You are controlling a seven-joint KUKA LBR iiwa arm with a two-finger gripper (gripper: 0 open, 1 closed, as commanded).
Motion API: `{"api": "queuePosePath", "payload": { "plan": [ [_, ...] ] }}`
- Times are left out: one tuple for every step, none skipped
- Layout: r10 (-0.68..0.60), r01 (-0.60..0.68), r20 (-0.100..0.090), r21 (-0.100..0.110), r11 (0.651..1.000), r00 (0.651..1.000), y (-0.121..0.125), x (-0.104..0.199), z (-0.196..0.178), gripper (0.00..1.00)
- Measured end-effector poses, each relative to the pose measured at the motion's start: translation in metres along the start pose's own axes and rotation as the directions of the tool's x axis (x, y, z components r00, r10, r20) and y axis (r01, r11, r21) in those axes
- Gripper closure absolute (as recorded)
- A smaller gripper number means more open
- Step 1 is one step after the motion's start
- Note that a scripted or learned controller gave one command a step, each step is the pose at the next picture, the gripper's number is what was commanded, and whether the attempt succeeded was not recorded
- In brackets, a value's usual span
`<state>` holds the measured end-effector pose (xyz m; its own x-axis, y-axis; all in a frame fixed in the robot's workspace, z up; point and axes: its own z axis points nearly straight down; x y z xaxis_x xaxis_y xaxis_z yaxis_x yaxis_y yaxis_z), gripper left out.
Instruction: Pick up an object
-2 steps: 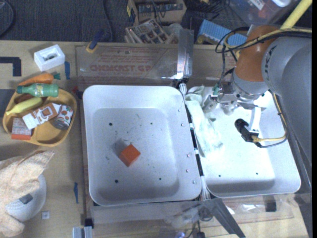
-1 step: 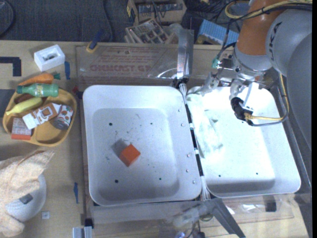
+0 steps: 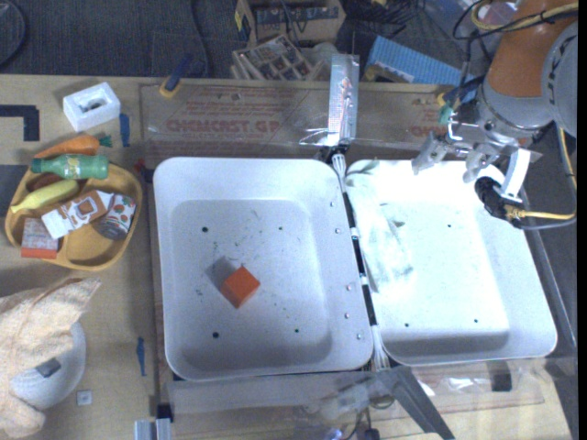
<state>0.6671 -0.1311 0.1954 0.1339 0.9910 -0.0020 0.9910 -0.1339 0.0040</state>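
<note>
In the left bin (image 3: 174,191), a little toward its front left corner, an orange block (image 3: 242,286) lies on the floor, apart from every wall. The gripper (image 3: 456,157) hangs over the back edge of the right bin (image 3: 523,291), well apart from the block, its fingers spread with nothing between them.

Orange cube (image 3: 241,287), skewed, on the left bin's (image 3: 174,246) floor

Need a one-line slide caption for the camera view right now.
Open gripper poised above the right bin's far edge, fingers holding nothing; orange cube sits in the left bin.
</note>
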Motion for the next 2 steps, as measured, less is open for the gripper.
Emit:
{"api": "queuePosePath", "payload": {
  "plan": [
    [0.072, -0.072, -0.001, 0.006, 0.997, 0.997, -0.030, -0.037, 0.022, 0.00],
    [0.203, -0.203, -0.001, 0.008, 0.979, 0.979, -0.072, 0.010, 0.058, 0.00]
  ]
}}
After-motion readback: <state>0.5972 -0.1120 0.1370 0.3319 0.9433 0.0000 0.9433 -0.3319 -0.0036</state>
